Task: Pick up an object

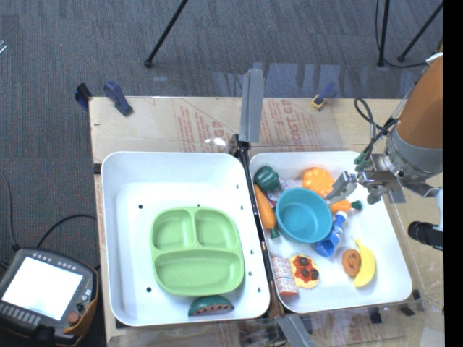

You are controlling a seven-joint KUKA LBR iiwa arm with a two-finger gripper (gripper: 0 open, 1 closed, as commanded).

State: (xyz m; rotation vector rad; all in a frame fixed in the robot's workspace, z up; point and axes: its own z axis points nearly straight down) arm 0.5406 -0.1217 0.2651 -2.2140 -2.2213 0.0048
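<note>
Gripper (359,182) hangs over the right white bin (394,248), fingers parted and holding nothing, just beside the round blue plastic bowl (303,215). Orange toy fruit (317,178), blue bottle (332,238), banana (367,264) and carrot (264,207) crowd close around.

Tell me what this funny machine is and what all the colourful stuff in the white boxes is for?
That is a grey robot arm with an orange band, reaching in from the right. One camera looks down from above. At its end is a two-finger metal gripper, hanging over the right white bin. That bin holds toy food: a round blue bowl, a yellow banana, an orange carrot, a dark green pepper and a pizza slice. The left white bin holds a light green divided plate. The robot should pick something up; I see nothing between its fingers.
</note>
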